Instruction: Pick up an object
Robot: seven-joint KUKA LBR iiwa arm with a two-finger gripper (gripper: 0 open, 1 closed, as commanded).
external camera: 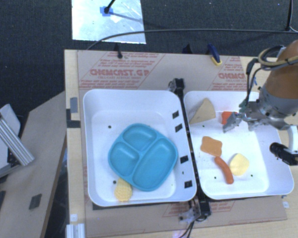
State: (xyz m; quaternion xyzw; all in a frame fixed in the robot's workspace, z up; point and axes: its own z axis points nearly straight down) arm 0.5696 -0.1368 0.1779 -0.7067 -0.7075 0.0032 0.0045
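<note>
From the camera above the surface [139, 66], my arm [288, 78] comes in from the right edge and bends down over the right bin [275, 187]. My gripper [237, 121] hangs over that bin's far half, near its far wall. Its metal fingers [230, 124] point left, and a small red-orange piece [227, 117] sits right at their tips. I cannot tell whether the fingers are closed on it or merely beside it, and I cannot tell whether they are spread or clenched.

In the same bin, a tan wedge [202, 111] lies in the far left corner, leaning against the wall just left of the red-orange piece. Toward the middle of the bin lies an orange slab [211, 146]. A red sausage [224, 169] runs from just below the slab toward the near edge, on a slant. A pale yellow lump [239, 164] rests just right of the sausage, close to touching it.

The left bin [97, 128] holds a blue divided plate [142, 155], turned at an angle, near the bin's centre. A yellow waffle-patterned piece [122, 189] sits at the plate's near left rim, close to the bin's near wall.

The two bins stand side by side, joined along a black strip [185, 143] down the middle of the surface.
</note>
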